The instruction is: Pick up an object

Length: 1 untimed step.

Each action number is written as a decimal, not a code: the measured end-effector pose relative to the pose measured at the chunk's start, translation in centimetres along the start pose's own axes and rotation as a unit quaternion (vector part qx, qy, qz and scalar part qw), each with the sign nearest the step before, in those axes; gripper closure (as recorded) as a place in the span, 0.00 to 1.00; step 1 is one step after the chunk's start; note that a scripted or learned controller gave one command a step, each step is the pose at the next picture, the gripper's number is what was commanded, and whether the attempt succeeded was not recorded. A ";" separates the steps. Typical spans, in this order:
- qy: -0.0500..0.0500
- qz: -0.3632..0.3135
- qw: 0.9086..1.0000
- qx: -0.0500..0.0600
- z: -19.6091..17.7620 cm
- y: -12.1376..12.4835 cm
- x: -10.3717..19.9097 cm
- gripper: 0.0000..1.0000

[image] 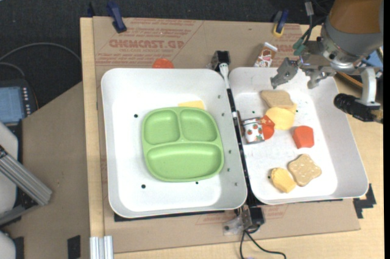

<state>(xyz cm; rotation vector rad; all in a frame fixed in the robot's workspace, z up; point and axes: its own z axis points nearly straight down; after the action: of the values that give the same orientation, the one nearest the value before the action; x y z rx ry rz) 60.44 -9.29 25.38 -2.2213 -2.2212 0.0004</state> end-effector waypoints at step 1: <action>0.001 0.002 1.000 0.003 9.2 -3.2 -6.8 0.00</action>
<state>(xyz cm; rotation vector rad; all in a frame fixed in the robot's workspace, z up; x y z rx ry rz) 57.23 -16.10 16.20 -2.2227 -2.2122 0.0065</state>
